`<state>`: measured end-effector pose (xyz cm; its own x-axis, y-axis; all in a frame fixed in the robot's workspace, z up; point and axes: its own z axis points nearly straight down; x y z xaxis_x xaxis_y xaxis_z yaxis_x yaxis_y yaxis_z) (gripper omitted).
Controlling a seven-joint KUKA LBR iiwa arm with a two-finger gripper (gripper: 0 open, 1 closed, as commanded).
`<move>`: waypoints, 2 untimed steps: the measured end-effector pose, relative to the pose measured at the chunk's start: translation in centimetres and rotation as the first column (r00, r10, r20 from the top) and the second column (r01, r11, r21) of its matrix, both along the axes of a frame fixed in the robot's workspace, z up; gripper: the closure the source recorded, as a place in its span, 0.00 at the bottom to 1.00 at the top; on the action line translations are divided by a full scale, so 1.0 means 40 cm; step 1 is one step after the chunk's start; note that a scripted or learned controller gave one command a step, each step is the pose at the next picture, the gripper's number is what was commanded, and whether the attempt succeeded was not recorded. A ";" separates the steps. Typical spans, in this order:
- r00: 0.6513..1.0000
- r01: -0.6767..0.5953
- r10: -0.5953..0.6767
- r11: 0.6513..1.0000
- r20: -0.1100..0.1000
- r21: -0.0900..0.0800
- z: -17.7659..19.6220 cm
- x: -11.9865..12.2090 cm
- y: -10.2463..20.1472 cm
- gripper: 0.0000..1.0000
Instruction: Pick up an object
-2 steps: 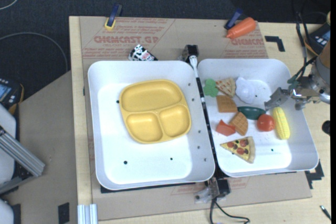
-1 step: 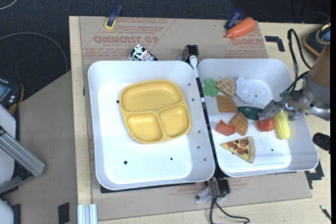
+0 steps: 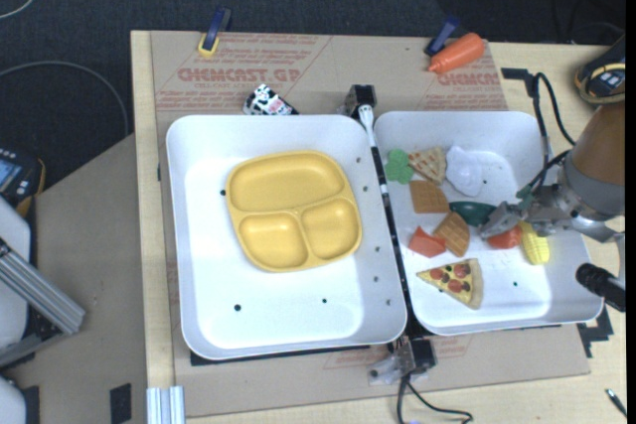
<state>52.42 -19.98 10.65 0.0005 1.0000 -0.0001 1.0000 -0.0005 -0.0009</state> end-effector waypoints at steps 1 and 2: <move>1.000 0.002 -0.002 1.000 0.012 -0.008 -0.035 0.010 -0.009 0.00; 1.000 0.001 0.000 1.000 0.021 -0.011 -0.002 0.016 -0.011 1.00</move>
<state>53.05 -20.42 10.57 0.0012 0.9999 -0.0115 0.9998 -0.0009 0.0204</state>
